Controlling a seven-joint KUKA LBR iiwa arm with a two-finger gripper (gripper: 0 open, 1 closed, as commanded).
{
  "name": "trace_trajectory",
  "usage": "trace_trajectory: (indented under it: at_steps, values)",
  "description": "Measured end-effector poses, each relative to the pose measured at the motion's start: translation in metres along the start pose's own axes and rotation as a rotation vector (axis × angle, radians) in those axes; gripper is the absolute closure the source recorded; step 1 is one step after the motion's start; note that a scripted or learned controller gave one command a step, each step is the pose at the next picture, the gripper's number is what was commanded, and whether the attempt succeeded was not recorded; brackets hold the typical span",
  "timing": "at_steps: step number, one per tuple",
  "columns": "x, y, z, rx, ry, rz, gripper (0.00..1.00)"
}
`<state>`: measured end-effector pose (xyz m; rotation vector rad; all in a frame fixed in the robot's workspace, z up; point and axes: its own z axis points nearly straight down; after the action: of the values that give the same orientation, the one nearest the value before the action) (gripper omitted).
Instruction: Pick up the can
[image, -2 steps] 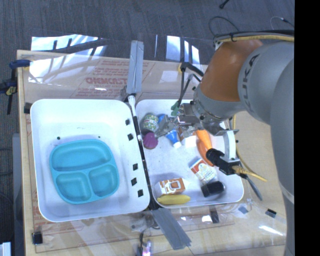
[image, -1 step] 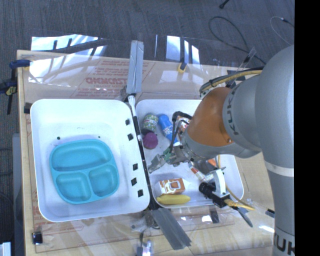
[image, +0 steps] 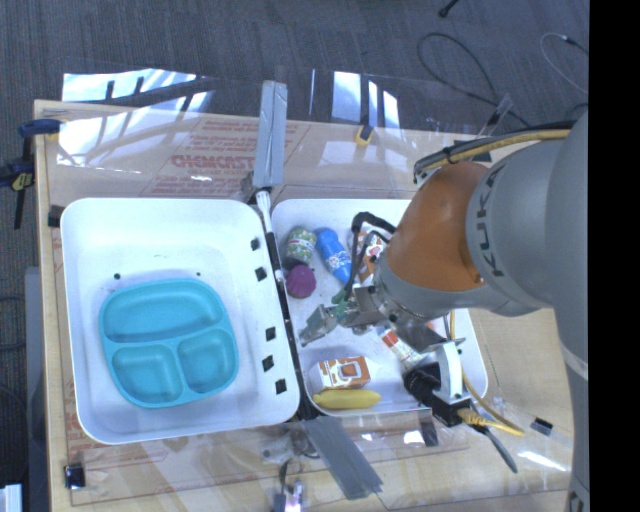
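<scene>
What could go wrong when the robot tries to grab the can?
1. The can sits tight against the purple ball and blue bottle, so the gripper may bump or grab those instead.
2. The can lies near the right bin wall, leaving little room.

Floor: dark grey carpet (image: 200, 40) | Cables: black, looped, upper right (image: 470, 60) | Bench: brown cardboard-lined top (image: 200, 155) | Light: bright glare patches on clear sheet (image: 130, 85)
</scene>
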<state>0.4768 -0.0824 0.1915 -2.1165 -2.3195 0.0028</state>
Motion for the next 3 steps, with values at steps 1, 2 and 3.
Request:
trace_trajectory:
  at_steps: [1,2,3]
  values:
    - [-0.046,-0.004,0.101,0.0,0.001,-0.047,0.0]
    - [-0.105,0.018,-0.021,-0.004,-0.001,0.067,0.0]
    - [-0.059,-0.005,0.101,0.001,0.002,-0.12,0.0]
